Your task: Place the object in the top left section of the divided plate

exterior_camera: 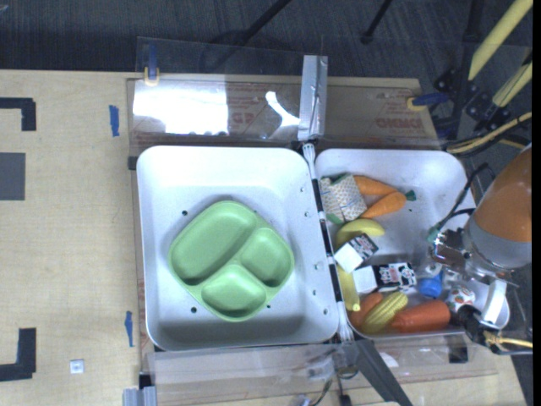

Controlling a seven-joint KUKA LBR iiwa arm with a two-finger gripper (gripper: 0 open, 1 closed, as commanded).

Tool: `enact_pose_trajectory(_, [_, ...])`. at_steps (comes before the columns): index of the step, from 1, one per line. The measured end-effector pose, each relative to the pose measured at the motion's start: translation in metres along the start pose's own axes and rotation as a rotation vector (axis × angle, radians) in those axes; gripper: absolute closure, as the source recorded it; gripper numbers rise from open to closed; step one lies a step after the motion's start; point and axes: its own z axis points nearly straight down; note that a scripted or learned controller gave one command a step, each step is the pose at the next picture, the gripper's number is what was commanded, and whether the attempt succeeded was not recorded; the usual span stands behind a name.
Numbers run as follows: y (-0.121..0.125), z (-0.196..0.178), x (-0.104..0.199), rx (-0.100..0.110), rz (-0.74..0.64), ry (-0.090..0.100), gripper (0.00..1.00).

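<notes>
While toys (385,299) crowd the right bin (439,172), the left bin (161,193) holds the divided plate (230,259).

Divided plate (232,260), centre-left of frame: green plastic, smooth, soft satin sheen. Left bin (161,227) and right bin (431,169): white plastic, smooth, faintly glossy. Bench top (59,227), left of frame: pale wood-look board, matt. Clear panel (211,100), upper middle: transparent, glossy, strong glare. Carrots (380,194) in the right bin: orange, smooth, plastic-looking. Arm band (511,197), right edge: orange, smooth, slight shine.
</notes>
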Motion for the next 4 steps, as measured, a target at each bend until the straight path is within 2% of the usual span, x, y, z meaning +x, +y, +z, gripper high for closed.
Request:
enact_pose_trajectory(1, [0.038, 0.007, 0.024, -0.004, 0.321, 0.0, 1.0])
enact_pose_trajectory(2, [0.041, 0.007, 0.037, -0.004, 0.421, -0.001, 1.0])
enact_pose_trajectory(3, [0.005, 0.007, 0.061, -0.002, 0.508, 0.002, 1.0])
enact_pose_trajectory(4, [0.016, 0.007, 0.041, -0.003, 0.61, 0.002, 1.0])
